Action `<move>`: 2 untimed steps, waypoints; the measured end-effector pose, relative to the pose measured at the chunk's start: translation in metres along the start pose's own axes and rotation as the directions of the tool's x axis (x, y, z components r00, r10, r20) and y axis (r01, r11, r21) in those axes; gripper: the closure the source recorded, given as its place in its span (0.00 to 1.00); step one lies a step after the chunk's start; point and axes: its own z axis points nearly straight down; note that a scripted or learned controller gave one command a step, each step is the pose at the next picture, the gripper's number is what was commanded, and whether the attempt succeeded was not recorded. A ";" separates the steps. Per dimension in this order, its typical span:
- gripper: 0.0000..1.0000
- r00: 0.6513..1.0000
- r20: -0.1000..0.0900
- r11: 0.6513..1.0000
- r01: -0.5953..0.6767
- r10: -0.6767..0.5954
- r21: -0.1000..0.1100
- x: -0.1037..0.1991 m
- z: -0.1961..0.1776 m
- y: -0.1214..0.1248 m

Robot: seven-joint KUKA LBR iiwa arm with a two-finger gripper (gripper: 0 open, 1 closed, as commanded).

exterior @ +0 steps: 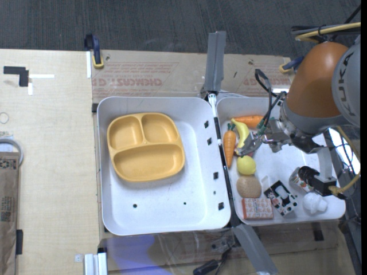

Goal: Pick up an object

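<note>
end effector (248, 148) | grip state unreadable (fingers obscured) | above lemon (246, 165) | right bin (332, 211)

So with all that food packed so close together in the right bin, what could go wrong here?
The gripper sits low among a tight cluster: banana, carrot and lemon nearly touch. It may well pinch two at once, or nudge one aside and close on nothing. The carrot lies right against the bin wall, which could block a finger.

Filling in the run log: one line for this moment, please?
arm: over right bin | gripper: among carrots, banana, lemon | left bin: yellow plate
</note>
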 end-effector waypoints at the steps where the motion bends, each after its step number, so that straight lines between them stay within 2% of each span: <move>1: 0.00 0.999 -0.001 0.999 -0.047 0.047 0.001 -0.045 0.100 -0.025; 2: 1.00 0.999 -0.002 0.999 -0.050 0.050 0.003 -0.045 0.091 -0.026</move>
